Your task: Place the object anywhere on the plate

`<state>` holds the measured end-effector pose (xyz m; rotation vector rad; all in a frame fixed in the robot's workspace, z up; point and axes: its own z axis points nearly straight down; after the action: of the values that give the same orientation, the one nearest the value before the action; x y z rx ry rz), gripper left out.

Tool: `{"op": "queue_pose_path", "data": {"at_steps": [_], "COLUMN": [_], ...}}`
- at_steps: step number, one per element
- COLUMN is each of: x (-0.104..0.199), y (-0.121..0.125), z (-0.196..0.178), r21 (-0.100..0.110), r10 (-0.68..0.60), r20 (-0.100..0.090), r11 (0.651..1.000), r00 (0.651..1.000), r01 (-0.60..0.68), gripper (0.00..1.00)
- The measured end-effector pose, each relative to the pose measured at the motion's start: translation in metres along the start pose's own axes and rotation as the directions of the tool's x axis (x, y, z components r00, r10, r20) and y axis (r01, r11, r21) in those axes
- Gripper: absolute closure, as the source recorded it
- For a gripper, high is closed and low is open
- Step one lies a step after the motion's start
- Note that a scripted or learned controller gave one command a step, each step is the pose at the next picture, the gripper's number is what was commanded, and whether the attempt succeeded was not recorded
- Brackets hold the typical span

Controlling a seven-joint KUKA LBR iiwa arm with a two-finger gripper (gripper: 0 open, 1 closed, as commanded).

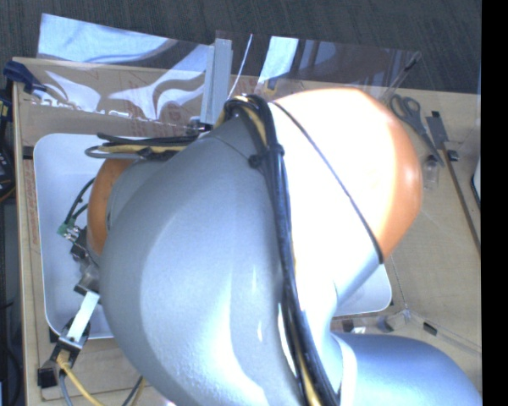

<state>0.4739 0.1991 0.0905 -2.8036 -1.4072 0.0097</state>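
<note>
Reaching low over the left white bin, the grey arm with its orange band blocks nearly everything beneath it, so I cannot judge whether this is the pick or the placing step. Whether the pincer is released or clenched cannot be told, and the object and plate lie somewhere hidden under the arm. Any next move calls for the arm lifting clear of the tabletop.

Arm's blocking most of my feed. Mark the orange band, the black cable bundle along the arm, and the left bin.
orange band (402, 184): camera view, on its sunlit right curve.
black cable bundle (279, 210): camera view, mid-run down the grey arm housing.
left bin (55, 227): camera view, on its bare white floor by the left wall.
</note>
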Motion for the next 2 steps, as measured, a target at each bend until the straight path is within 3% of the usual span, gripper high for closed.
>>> {"op": "queue_pose_path", "data": {"at_steps": [1, 2], "x": [-0.022, 0.016], "y": [0.018, -0.012], "z": [0.000, 0.000], "r21": [0.000, -0.002], "r10": [-0.424, -0.235], "r20": [0.001, 0.001], "r11": [0.906, 0.972], "r00": [0.906, 0.972], "r01": [0.424, 0.235], "gripper": [1.00, 1.00]}}
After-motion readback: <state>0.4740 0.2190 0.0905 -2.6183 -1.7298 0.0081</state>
